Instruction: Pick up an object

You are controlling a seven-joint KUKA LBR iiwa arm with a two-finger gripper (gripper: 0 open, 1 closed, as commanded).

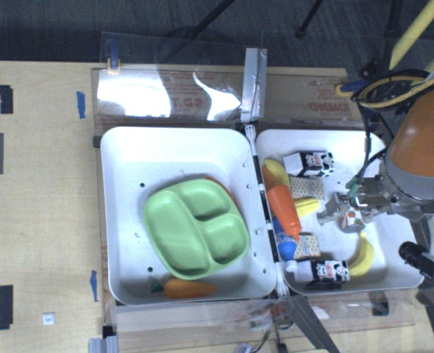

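The gripper (340, 213) is hanging over the right bin (375, 142); whether it is apart or together, I cannot tell. Beside it, an orange bottle (284, 210) and a banana (362, 258) are lying. The arm (421, 149) is covering the bin's right part. A green plate (196, 227) is partly hiding a carrot (187, 288) in the left bin (121, 197).

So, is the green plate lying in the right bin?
No, the green plate lies in the left bin, next to a carrot.

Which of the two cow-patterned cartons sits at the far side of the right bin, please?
The cow carton beside the yellow bottle; the other carton lies by the banana.
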